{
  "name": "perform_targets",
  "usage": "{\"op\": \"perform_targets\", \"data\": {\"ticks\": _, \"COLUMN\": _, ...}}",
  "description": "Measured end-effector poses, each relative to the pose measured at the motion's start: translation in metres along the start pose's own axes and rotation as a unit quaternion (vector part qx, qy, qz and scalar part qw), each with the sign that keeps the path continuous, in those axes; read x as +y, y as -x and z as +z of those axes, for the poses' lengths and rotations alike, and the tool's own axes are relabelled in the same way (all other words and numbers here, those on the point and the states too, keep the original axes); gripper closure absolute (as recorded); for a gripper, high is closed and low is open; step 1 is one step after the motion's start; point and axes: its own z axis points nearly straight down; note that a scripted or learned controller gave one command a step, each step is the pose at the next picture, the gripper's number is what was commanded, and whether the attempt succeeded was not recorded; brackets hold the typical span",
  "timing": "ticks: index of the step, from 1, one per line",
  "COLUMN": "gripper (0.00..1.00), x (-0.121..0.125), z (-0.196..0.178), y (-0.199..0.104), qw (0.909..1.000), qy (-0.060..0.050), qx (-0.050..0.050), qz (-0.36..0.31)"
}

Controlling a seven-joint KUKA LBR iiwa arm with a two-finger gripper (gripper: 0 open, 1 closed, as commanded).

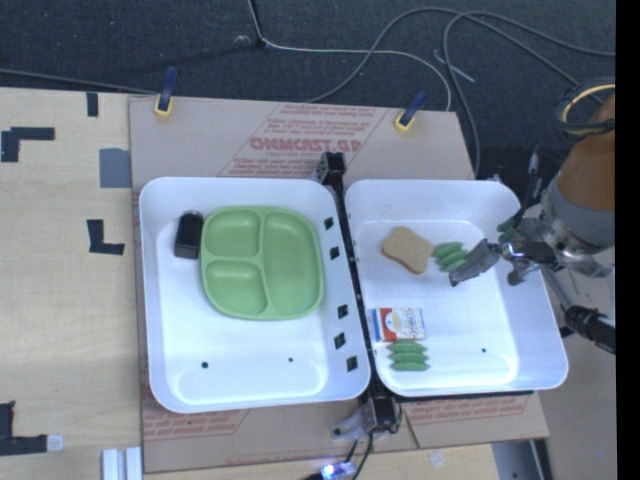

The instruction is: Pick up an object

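Hovering over the right bin [500, 363], the gripper [492, 261] sits splayed and holds nothing, just right of the green pods [449, 256]; the pick remains undone.

A light wooden bench top [60, 308] marked with dark tape pieces [102, 236] is seen at left. A brown cardboard sheet [300, 138] is held by two yellow-and-blue clamps [165, 98]. Dark grey carpet [120, 18] is crossed by thin cables [420, 28].
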Motion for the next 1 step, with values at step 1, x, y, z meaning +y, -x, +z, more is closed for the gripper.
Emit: {"op": "perform_targets", "data": {"ticks": 1, "gripper": 0.00, "x": 0.0021, "z": -0.0047, "y": -0.0002, "qw": 1.0000, "qy": 0.005, "qx": -0.001, "qz": -0.002}}
